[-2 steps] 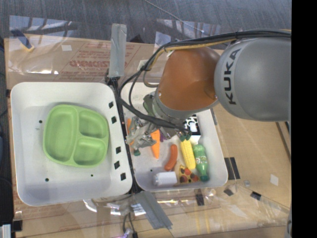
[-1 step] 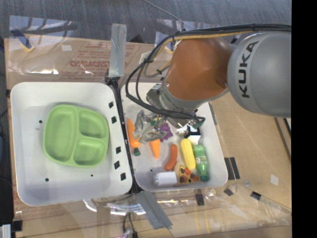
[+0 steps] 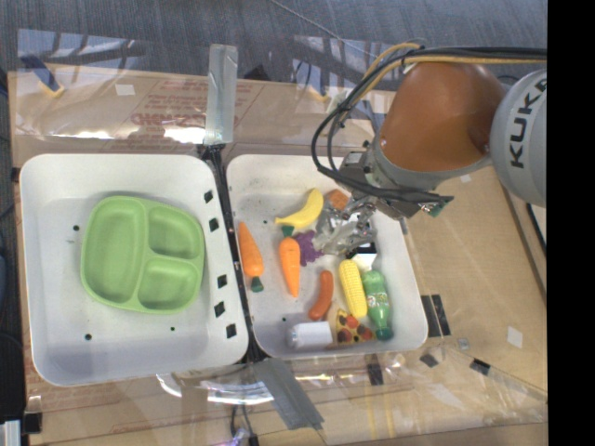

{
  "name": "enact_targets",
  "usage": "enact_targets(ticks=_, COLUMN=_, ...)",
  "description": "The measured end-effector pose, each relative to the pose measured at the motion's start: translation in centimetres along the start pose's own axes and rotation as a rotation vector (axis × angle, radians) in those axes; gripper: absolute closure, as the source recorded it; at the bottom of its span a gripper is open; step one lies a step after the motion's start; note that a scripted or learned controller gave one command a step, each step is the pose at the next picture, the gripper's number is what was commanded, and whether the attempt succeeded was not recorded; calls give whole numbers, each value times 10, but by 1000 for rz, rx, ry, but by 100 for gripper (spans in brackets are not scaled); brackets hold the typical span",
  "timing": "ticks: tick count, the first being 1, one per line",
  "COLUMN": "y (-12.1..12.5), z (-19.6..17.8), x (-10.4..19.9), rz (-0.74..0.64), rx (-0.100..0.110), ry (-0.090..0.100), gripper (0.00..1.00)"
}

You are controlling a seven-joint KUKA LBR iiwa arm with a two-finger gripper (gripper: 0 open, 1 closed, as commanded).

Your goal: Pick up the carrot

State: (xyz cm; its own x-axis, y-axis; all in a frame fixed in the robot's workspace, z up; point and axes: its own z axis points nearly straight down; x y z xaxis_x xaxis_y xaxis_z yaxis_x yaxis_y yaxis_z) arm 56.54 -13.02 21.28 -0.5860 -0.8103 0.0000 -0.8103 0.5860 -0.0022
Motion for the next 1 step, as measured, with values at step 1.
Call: enact_targets(ticks=1, y=-27, z=-105, x=52, rz=-366, rx=4, ry=-1, gripper=100)
